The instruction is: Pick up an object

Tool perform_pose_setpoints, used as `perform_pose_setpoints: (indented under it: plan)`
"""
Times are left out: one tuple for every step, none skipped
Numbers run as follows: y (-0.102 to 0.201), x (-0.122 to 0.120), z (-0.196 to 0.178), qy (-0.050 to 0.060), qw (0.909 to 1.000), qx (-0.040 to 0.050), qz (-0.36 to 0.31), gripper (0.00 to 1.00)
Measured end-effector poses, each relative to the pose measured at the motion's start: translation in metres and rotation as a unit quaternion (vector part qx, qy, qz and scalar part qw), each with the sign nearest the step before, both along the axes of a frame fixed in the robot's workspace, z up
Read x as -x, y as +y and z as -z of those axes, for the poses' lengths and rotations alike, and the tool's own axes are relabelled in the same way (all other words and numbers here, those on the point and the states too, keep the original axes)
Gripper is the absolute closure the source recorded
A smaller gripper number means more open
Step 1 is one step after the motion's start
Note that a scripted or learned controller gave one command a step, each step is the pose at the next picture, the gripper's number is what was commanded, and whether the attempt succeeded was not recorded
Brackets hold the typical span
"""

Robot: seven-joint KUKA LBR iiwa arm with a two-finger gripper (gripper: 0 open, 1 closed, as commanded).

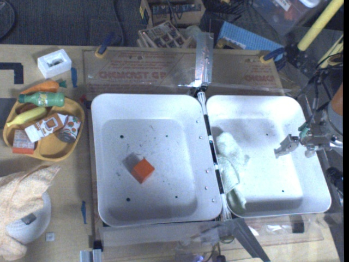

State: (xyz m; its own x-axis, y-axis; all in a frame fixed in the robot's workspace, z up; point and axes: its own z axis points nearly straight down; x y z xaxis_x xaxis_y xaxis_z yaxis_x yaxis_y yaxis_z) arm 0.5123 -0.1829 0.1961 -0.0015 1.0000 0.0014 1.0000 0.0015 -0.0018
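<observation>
A grey two-finger gripper is hanging over the right-hand shallow white bin, reaching in from the right side of the bench; its metal fingers are lying blurred against the pale bin floor, and whether they are spread or closed cannot be told from this slanted overhead view. Nothing is showing between them.

A small orange cube-shaped block is sitting alone on the floor of the left-hand shallow white bin, slightly below and left of that bin's centre, well apart from the gripper. In the right bin, a crumpled white cloth-like bundle is lying against the left wall, and a pale green rounded object, possibly a soft toy or a piece of fruit, is resting just below it in the bin's near left corner.

Outside the bins, a yellow bowl holding a green bottle and assorted packets is standing on the wooden bench at far left, with a beige cloth bunching up below it and a small white box sitting above.
</observation>
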Motion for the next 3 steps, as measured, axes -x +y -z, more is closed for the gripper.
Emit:
perform_pose_setpoints:
  plan:
    - [0.054, 0.025, -0.038, 0.0, 0.9982, -0.0003, -0.061, 0.0]
    - [0.134, -0.007, -0.212, -0.001, 0.9812, 0.0016, 0.193, 0.0]
    - [0.136, -0.008, -0.222, -0.002, 0.9817, 0.0023, 0.19, 1.0]
